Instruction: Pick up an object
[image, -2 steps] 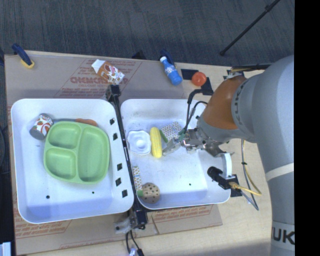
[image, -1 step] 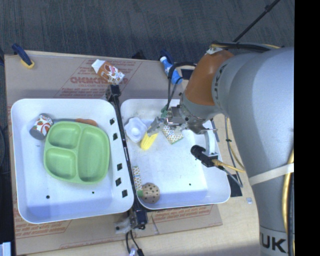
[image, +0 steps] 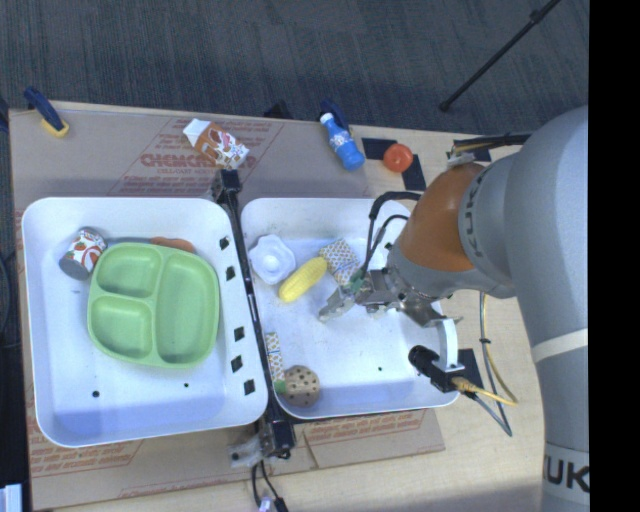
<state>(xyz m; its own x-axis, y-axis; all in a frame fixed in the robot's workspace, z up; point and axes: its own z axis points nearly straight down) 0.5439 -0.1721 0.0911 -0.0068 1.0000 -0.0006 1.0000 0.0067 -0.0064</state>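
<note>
My gripper (image: 335, 303) hangs low in the middle of the right bin (image: 400, 385), reaching in from the right. Just to its upper left lies a yellow corn-like piece (image: 302, 279), close to the gripper's tip but apart from it. A checkered patterned item (image: 342, 258) sits right behind the gripper. A white cup-like object (image: 269, 257) rests near the bin's back left. A brown speckled ball (image: 299, 383) lies at the front left corner, beside a small patterned strip (image: 272, 352). The wrist hides whatever lies beneath it.
The left bin (image: 50, 400) holds a green divided plate (image: 155, 302), a small can (image: 80, 251) and an orange thing (image: 172, 243) behind the plate. On the bench behind lie a blue bottle (image: 342, 141), an orange ball (image: 398, 157) and a wrapper (image: 215, 143).
</note>
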